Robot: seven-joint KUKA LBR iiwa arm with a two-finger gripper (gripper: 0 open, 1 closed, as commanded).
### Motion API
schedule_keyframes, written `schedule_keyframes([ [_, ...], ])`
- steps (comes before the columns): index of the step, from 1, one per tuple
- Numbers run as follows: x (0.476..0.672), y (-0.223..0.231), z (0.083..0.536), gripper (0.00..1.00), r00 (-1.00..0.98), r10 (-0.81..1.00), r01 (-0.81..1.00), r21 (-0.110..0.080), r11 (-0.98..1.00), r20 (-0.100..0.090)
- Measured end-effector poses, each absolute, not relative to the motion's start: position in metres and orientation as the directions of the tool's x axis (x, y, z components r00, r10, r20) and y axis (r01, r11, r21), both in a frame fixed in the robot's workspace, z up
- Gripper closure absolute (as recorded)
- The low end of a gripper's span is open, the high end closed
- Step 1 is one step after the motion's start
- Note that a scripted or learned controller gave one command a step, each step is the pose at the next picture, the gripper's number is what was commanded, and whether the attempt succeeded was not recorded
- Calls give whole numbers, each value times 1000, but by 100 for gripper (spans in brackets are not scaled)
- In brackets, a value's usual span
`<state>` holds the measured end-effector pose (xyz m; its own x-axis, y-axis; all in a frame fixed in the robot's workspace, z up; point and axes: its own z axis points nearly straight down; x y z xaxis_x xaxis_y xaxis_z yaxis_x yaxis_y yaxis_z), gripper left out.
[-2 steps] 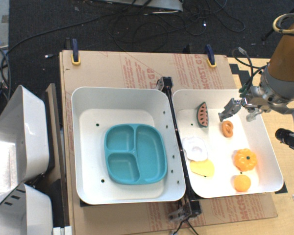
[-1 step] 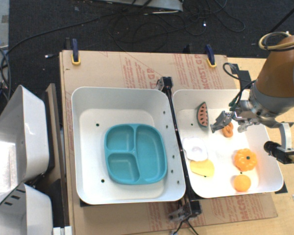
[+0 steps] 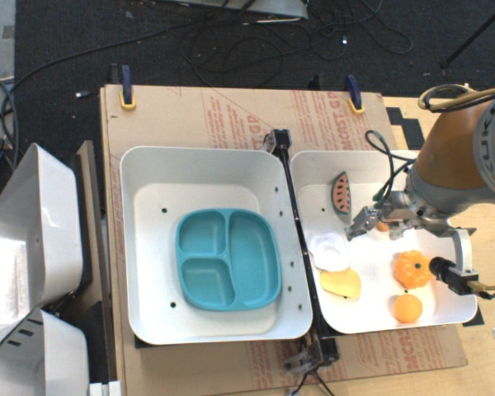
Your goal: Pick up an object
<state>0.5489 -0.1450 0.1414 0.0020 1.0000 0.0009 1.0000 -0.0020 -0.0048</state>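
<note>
While the grey arm point(image 3: 458, 159) with its orange band reaches in from the right edge of the camera view, it bends down over the right bin point(image 3: 454, 308), and its claw point(image 3: 365, 223) hangs low above the bin's upper middle, aimed leftward toward the divider between the two bins. How far the claw stands open cannot be told from this slant, and nothing can be made out between its tips. Just left of the claw and slightly above it lies a watermelon slice point(image 3: 340, 192), a narrow crescent with its long axis running nearly up and down the picture, its green rind on the left and red flesh on the right. Below the claw a white round piece point(image 3: 328, 251) rests near the bin's left wall, and a yellow piece point(image 3: 341, 284) lies touching its lower edge. Further right sits an orange pumpkin-like object point(image 3: 412, 268), partly beside a black part of the arm's tooling, with an orange ball point(image 3: 407, 308) just below it near the front wall. The left bin point(image 3: 140, 221) holds a teal divided tray point(image 3: 228, 259), lying flat with its long axis roughly upright in the picture. Both bins stand on the cardboard-covered bench point(image 3: 231, 114).
</note>
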Motion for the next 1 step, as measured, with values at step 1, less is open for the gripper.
schedule_keyframes([
  [1,549,-145,90,0,2,1000,1000,-2,-2,1],
])
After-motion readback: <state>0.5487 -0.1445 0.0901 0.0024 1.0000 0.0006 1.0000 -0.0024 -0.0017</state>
